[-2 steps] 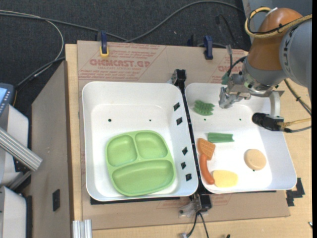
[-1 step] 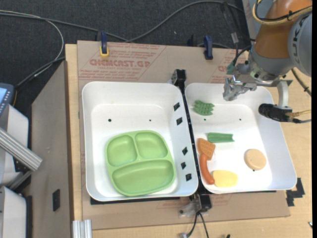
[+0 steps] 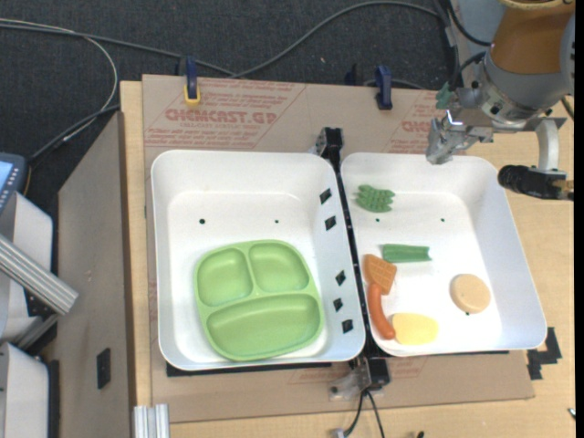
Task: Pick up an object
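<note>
Here is the pick zone: the right bin [image 3: 511, 245], with six small toy foods lying in it. At the far end lies a leafy green piece [image 3: 375, 198], frilly and flat. Near it, toward us, sits a green bar [image 3: 405, 254], slim and straight, my bet for the easiest grab: it looks light and stiff, and a pinch across its narrow width should hold. Left of centre, an orange wedge [image 3: 381, 273] touches a long red-orange sausage [image 3: 379, 311] running down toward the near wall; those two crowd each other, so fingers could snag both. A yellow lump [image 3: 414, 328] rests just beside the sausage's near end, rounded and probably slick plastic. Off to the right, well apart, a tan disc [image 3: 471, 293], thick and round, best taken across its middle. All look light, hard and unbreakable.

The hand [image 3: 444, 141] hangs over the bin's far rim, above the leafy piece, holding nothing; whether its fingers stand wide or narrow I cannot tell from this angle. The grey arm [image 3: 525, 35] reaches in from the right.

Left bin [image 3: 173, 245]: a green divided plate [image 3: 259, 297] at the near end. Both bins sit on a cardboard-covered tabletop [image 3: 265, 108].
</note>
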Tool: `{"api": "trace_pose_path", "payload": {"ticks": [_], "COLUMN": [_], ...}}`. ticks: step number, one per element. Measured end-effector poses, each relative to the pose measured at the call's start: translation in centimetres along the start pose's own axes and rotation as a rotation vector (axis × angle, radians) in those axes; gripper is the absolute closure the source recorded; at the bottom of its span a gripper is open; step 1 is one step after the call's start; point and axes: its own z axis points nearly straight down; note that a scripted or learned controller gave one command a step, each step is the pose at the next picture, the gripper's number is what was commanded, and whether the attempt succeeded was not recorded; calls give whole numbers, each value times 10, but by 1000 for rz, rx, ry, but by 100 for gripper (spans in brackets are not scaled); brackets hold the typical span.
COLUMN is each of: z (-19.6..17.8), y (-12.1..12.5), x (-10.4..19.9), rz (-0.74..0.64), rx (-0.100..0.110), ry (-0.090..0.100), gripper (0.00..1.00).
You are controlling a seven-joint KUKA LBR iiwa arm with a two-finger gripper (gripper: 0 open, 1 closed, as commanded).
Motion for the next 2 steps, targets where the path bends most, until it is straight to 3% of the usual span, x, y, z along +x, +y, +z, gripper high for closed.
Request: {"api": "trace_pose_path", "payload": {"ticks": [2], "z": [6], "y": [-35], "x": [117], "rz": [-4], "rx": [10], "ry": [3], "gripper": [100]}}
